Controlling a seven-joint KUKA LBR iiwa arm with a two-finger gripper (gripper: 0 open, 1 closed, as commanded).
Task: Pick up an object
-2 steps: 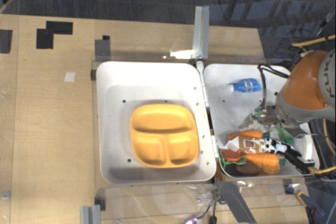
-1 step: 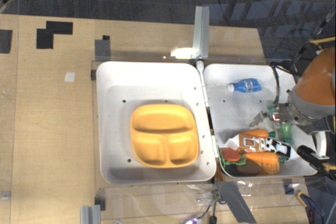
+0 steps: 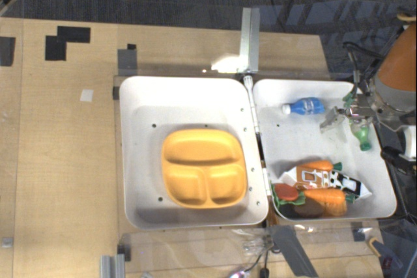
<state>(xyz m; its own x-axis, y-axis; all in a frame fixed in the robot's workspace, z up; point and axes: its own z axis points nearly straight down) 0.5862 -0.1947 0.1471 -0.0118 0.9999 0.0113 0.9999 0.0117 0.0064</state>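
1 blue bottle [image 3: 305, 107] lying in right bin [image 3: 388, 205], far side, white cap twd divider. My gripper [image 3: 339, 116] just beside it, fingers spread, pinching nothing. Near corner: heap of approx 4 items, orange carrot toy [image 3: 326, 198], orange-white carton [image 3: 316, 174], print unreadable. Left bin [image 3: 137, 140]: 1 yellow divided tray [image 3: 204, 166], 3 compartments.

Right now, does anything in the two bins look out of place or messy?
Mostly tidy. The yellow divided tray sits flat in the left bin. In the right bin, toys are heaped in the near corner, and a blue bottle lies on its side.
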